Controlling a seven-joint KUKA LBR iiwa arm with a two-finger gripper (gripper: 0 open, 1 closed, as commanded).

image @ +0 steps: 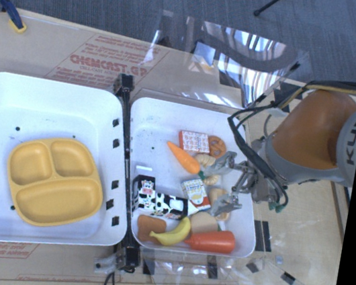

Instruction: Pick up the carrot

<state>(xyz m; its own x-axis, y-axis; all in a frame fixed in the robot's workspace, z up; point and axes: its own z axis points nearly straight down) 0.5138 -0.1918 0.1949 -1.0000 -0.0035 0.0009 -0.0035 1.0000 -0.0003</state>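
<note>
The carrot [183, 157] is a small orange cone with a green end. It lies on the floor of the right bin [146, 122], pointing up-left. My gripper [219, 189] hangs low over the right side of that bin, just right of the carrot's green end. It is open, with one finger [222, 162] near the carrot's green end and the other [226, 207] lower down over a small packet. Nothing sits between the fingers.
Crowding the carrot are a red checkered packet [194, 141], a round brown cookie [218, 144] and a small snack packet [195, 190]. Lower lie a cow-print carton [162, 203], a banana [172, 234] and a long red-orange piece [210, 240]. A yellow divided plate [55, 181] rests in the left bin [9, 92].
</note>
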